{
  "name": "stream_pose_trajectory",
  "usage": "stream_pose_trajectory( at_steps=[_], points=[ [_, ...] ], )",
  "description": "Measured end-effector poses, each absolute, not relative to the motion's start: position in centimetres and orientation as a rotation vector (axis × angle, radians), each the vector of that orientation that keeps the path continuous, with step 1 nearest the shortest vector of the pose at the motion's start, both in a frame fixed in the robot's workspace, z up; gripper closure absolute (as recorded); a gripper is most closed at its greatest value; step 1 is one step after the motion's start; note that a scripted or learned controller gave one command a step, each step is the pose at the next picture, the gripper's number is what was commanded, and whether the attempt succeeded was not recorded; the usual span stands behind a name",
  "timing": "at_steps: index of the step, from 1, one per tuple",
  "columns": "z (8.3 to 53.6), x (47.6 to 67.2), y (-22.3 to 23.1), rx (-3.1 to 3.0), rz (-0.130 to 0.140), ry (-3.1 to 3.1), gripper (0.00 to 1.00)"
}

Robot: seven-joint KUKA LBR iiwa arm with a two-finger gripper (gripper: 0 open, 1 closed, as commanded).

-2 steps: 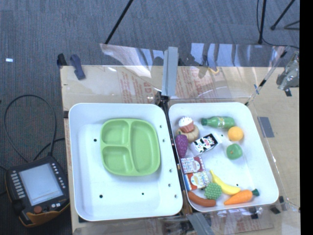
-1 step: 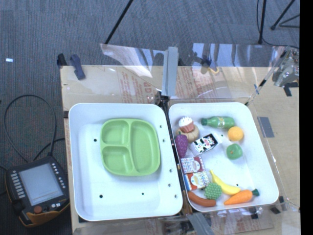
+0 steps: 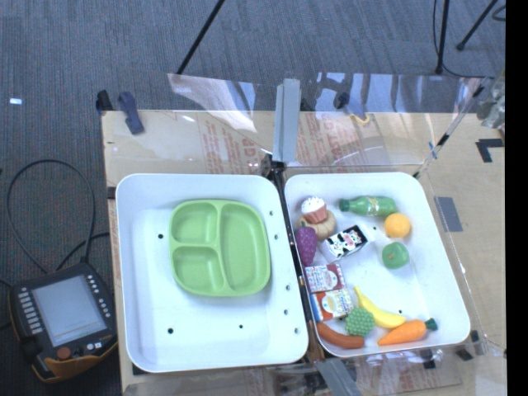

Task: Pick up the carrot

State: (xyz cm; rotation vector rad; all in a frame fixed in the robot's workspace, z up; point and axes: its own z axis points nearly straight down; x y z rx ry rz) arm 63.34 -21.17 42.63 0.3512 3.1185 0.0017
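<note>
The carrot (image 3: 404, 332) is orange with a green top pointing right. It lies flat in the right bin (image 3: 441, 254), near the front right corner. Its tip nearly touches a yellow banana (image 3: 375, 310) on its left. A bumpy green vegetable (image 3: 360, 322) and a reddish sausage (image 3: 340, 337) lie just beyond the banana, along the bin's front edge.
Also in the right bin are a green bottle (image 3: 368, 206), an orange (image 3: 397, 225), a green apple (image 3: 395, 255), a cupcake (image 3: 315, 213), a purple fruit (image 3: 306, 244), a small carton (image 3: 346, 242) and red-white packets (image 3: 324, 279). The left bin (image 3: 140, 304) holds a green divided plate (image 3: 220, 247).
</note>
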Motion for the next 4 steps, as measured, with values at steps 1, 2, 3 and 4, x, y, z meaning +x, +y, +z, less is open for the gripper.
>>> stream_pose_trajectory(
  at_steps=[1, 2, 3, 4],
  points=[
    [48.1, 63.1, -20.9, 0.148, 0.001, 3.132, 1.00],
    [41.1, 63.7, -21.3, 0.241, 0.002, 3.130, 1.00],
    [48.8, 57.8, -21.2, -0.142, 0.001, 3.134, 1.00],
    [48.7, 63.8, -21.2, 0.041, 0.002, 3.139, 1.00]
  ],
)
